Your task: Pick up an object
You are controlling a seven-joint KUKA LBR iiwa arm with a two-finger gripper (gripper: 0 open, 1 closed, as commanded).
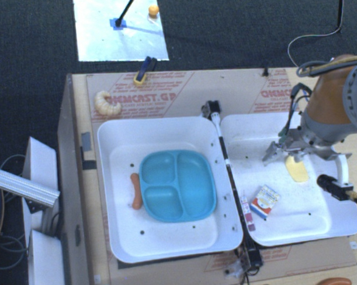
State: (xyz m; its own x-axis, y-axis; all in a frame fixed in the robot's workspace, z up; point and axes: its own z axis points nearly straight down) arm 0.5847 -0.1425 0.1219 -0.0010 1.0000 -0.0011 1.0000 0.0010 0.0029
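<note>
Hovering my pincer [287, 151] spread and empty above the flat pale-yellow plastic piece [297, 171], lining up a grab.

Dark carpet [231, 19] is covering the floor around the bench [181, 87]. A pale square sheet [120, 27] is lying on the carpet behind the bench.

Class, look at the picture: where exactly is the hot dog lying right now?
The hot dog lies in the left bin, on its floor just left of the blue tray, running lengthwise along the tray's left edge.
</note>
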